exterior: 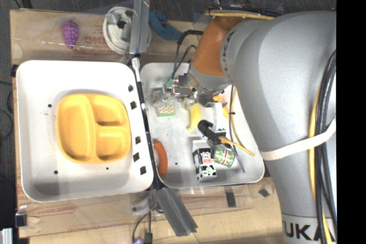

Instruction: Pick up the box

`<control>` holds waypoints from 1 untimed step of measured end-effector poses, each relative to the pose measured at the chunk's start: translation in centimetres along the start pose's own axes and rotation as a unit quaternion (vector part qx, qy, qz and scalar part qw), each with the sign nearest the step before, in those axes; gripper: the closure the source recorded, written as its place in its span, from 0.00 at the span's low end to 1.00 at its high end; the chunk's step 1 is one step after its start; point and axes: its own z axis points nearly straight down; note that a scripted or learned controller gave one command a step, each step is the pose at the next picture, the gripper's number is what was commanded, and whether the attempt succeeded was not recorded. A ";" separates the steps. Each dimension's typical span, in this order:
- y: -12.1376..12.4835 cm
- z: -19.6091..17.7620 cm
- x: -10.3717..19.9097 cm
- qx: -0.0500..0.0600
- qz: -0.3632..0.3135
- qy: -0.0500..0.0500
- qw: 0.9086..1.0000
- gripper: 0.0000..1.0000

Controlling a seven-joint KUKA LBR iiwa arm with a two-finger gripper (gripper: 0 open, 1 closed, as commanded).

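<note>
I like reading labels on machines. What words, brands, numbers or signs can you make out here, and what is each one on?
"UKA": large dark letters on the grey robot base, cut off at the picture's bottom edge.
Small box near the gripper: printed pattern, too small to read.
Black-and-white carton: print too blurred to read.
Green can: label unreadable.

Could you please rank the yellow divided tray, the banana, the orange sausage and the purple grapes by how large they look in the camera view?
1. yellow divided tray
2. banana, partly hidden by the arm
3. orange sausage
4. purple grapes

Banana and sausage look close; unsure.
</note>
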 end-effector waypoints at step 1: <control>0.0 -1.0 0.1 0.002 -0.003 0.001 1.000 1.00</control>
